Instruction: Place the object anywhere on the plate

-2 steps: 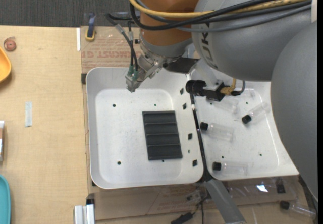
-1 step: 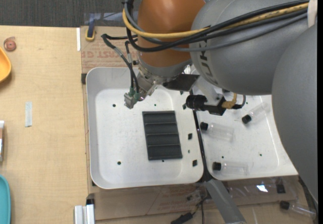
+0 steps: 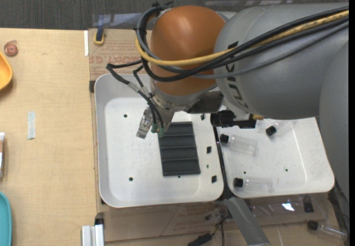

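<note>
Black and ridged, a rectangular object [image 3: 179, 149] lies flat in the left white bin [image 3: 119, 184], near its right wall. Just above its upper left corner hangs the gripper [image 3: 151, 124], under the arm's orange band [image 3: 183, 45]; whether it is released or clenched I cannot tell. The right bin [image 3: 310, 178] sits alongside, touching the left one. Both rest on the table [image 3: 44, 90], 2 bins in all.
</note>
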Controlling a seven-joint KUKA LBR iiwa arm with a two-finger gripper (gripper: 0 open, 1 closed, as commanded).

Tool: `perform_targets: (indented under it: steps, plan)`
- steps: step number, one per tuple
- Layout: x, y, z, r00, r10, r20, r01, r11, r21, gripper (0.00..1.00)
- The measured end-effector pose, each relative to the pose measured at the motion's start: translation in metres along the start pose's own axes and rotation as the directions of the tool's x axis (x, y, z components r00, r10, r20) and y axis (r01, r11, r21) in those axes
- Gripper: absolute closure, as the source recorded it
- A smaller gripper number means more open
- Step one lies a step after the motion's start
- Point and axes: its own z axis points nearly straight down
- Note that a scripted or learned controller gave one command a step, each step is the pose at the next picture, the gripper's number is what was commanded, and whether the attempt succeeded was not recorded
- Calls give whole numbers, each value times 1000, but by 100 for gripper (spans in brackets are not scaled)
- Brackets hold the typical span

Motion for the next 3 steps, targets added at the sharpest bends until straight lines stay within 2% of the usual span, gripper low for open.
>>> perform_targets:
  steps: [1,2,3]
  plan:
    - [-51,31,-23,940,-341,4,341,940,-2,100]
    - [-64,37,36,901,-434,2,434,901,-2,100]
    - [-17,14,43,843,-538,1,538,843,-1,100]
